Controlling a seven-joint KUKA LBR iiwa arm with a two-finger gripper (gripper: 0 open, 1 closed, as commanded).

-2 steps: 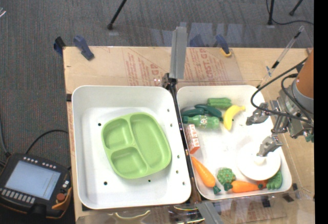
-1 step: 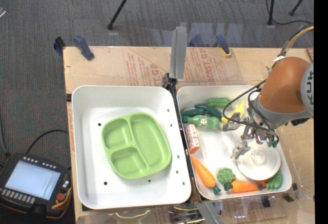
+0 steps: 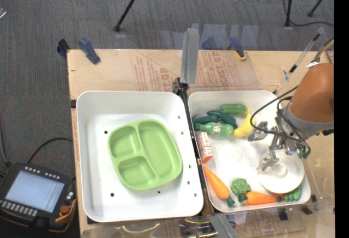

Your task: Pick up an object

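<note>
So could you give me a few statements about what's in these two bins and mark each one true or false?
1. The green divided plate lies in the left bin. True.
2. The plate's compartments hold toy carrots. False: the two carrots lie in the right bin, along its near edge.
3. The gripper hangs over the right bin. True.
4. The white plate sits in the left bin. False: it is in the right bin, near the gripper.
5. A toy broccoli lies between the carrots. True.

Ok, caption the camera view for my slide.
End effector poised over the right bin of toy food beside a white plate; green divided plate in the left bin.
</note>
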